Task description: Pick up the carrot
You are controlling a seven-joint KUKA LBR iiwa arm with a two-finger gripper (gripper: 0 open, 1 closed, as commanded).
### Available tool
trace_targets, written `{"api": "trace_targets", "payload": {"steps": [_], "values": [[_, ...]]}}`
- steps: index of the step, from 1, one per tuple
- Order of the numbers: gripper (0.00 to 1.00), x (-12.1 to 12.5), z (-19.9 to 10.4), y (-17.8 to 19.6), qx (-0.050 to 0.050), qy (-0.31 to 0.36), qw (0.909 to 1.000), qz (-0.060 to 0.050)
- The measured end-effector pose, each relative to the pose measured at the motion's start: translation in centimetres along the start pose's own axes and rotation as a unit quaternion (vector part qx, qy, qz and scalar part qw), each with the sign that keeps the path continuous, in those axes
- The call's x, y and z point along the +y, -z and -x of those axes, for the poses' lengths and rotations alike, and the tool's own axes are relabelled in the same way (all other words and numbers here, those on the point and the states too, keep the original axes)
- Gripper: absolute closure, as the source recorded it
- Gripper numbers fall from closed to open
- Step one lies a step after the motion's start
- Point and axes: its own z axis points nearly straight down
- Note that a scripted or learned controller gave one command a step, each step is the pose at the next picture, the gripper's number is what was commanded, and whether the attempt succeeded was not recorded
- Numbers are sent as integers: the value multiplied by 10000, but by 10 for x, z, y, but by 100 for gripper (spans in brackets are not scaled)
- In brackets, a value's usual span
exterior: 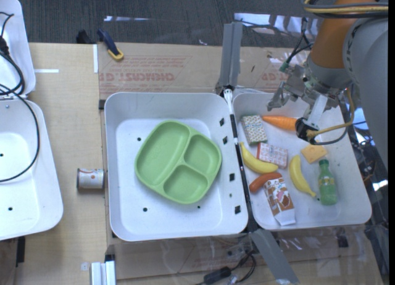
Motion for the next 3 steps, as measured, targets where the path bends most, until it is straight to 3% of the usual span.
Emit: {"api": "trace_targets", "payload": {"steps": [1,2,3], "values": [[0,32,17,-81,12,678,9977,23],[100,32,18,-72,8,679,9977,12],[100,13,-14,31,0,207,9998,3]]}}
